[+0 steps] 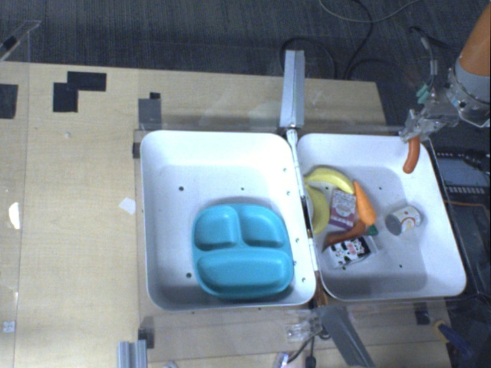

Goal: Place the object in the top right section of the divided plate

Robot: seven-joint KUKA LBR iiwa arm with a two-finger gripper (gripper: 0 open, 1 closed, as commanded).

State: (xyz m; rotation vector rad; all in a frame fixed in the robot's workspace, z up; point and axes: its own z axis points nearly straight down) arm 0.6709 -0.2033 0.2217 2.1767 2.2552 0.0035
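Note:
A blue divided plate [242, 271] lies in the left bin [165, 205], towards its front. Its top right section [262, 225] holds nothing. Over the far right corner of the right bin [437, 271] my gripper [415, 131] hangs from the arm at the view's right edge. It is shut on the top end of a small orange-red sausage [412, 158], which dangles upright below the fingers, above the bin's rim.
In the right bin lie a yellow banana [329, 179], a carrot [364, 205], a maroon packet [342, 213], a small printed box [353, 250] and a grey round can [402, 220]. A metal post [292, 90] stands behind the divider between the bins.

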